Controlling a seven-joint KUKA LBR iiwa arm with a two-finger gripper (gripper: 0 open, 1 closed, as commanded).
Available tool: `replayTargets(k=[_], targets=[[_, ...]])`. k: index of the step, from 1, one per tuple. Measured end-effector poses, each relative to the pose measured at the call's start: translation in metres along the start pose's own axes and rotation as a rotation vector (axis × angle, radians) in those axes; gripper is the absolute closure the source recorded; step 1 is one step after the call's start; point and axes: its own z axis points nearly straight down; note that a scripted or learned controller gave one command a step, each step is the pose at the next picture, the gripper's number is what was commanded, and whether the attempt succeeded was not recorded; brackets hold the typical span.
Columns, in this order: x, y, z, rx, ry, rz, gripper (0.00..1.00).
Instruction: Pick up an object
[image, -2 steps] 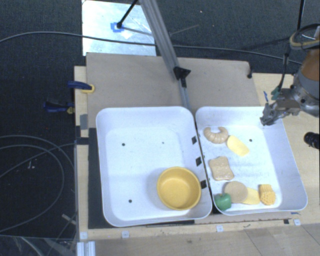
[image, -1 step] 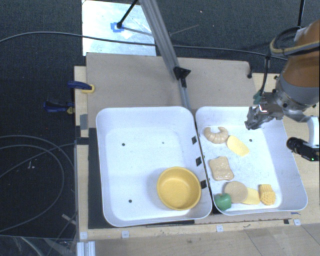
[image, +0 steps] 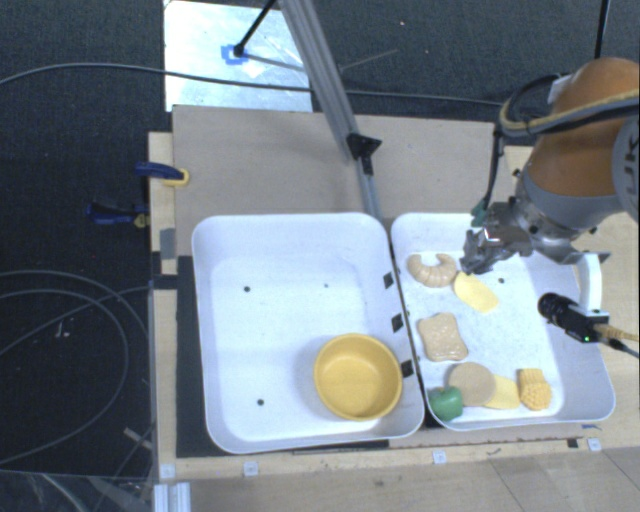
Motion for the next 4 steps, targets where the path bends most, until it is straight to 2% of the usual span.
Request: replayTargets(k=[2,3,4], targets=[[0.095,-0.019,0.019,-0.001,0.000,0.000,1.00],[0.153,-0.036,0.027,-0.001,0.000,0.000,1.00],[0.152,-0.036,0.027,-0.002,0.000,0.004,0.00]])
